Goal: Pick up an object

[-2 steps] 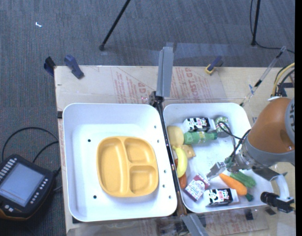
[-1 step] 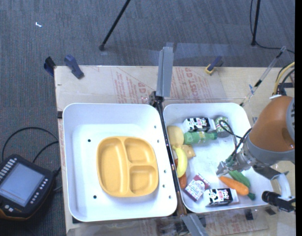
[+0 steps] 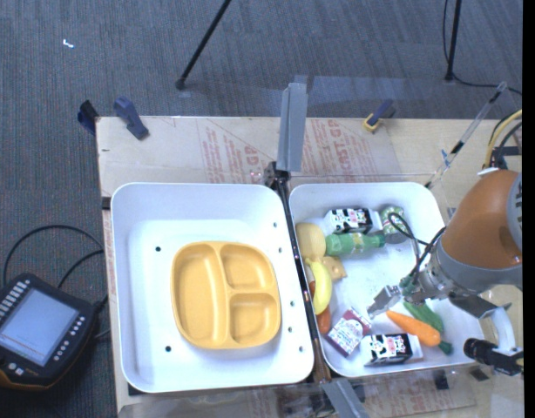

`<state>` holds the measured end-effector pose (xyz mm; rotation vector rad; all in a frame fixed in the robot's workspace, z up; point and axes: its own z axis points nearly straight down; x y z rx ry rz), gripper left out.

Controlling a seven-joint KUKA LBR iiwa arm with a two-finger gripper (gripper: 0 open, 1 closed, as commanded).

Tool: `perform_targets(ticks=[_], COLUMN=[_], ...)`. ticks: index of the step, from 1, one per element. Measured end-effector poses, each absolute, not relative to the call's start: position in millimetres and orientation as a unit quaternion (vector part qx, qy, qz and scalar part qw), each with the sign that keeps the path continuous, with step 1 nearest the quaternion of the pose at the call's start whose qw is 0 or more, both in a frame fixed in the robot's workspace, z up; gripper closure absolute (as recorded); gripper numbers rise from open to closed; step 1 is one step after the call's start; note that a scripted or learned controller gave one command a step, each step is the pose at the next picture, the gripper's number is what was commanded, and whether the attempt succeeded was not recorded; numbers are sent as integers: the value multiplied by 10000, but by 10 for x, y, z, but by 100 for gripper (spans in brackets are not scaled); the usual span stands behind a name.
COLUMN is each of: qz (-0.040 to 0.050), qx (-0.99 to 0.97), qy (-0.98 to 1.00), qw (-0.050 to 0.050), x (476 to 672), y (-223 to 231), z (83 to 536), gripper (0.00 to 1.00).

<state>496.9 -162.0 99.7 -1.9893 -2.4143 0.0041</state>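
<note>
My gripper (image 3: 396,296) hangs low over the right part of the right bin (image 3: 429,200), below the orange band of the arm (image 3: 481,232). It is just above an orange carrot (image 3: 414,326) and a green vegetable (image 3: 427,314). Nothing shows held in it. Left of it lie a yellow banana (image 3: 321,286), a pale lemon-like fruit (image 3: 310,240) and a green bottle (image 3: 355,244). A cow-print carton (image 3: 348,220) and a small can (image 3: 394,219) sit at the bin's back. At its front stand a maroon carton (image 3: 347,334) and another cow-print carton (image 3: 391,347).
The left bin (image 3: 137,233) holds a yellow divided plate (image 3: 226,294). A grey post (image 3: 292,133) rises behind the divider between the bins. A teach pendant (image 3: 37,325) lies on the floor at the left. Tripod legs stand behind the bench.
</note>
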Motion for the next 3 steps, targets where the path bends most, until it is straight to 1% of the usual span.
perform_targets(ticks=[1, 2, 3], qz=[16, 16, -27], qx=[-6365, -6371, -6654], qy=[-7712, -7708, -7465], qw=[83, 83, -31], x=[4974, 4974, 4807], y=[-1617, -1618, -1814], z=[1071, 1071, 903], gripper=[100, 0, 0])
